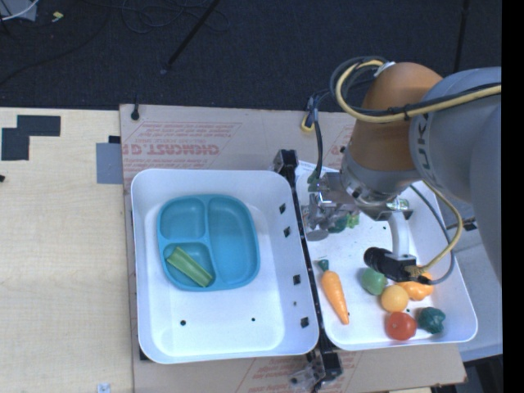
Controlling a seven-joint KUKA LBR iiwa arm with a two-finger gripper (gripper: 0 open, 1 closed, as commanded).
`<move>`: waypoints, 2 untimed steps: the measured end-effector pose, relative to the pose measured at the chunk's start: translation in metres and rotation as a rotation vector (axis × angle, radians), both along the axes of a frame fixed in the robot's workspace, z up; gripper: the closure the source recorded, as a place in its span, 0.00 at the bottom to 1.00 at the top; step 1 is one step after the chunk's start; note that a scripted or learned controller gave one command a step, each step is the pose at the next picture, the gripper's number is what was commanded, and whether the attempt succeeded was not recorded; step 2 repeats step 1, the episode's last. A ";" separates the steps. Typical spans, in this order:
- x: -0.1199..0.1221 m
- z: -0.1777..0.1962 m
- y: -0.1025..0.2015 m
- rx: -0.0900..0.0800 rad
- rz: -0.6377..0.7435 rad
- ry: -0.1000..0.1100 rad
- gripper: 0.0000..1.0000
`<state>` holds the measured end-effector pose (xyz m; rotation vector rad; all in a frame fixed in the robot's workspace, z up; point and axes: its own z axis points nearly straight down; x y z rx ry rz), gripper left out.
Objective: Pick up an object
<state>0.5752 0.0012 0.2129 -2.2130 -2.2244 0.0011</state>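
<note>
One fixed camera looks down at a slant on both white bins (155,301), the arm (458,121) entering from right.

Two white bins: left bin (155,318), right bin (458,322). One blue divided plate (233,236), three compartments. One green piece (188,266) on it. In right bin: one carrot (335,295), one tomato (400,326), one yellow fruit (394,299), one orange item (418,290), two green items (373,282) (432,320).
</note>
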 end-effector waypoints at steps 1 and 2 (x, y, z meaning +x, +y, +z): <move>0.016 0.006 0.033 -0.001 -0.003 -0.001 1.00; 0.016 0.006 0.033 -0.001 -0.003 -0.001 1.00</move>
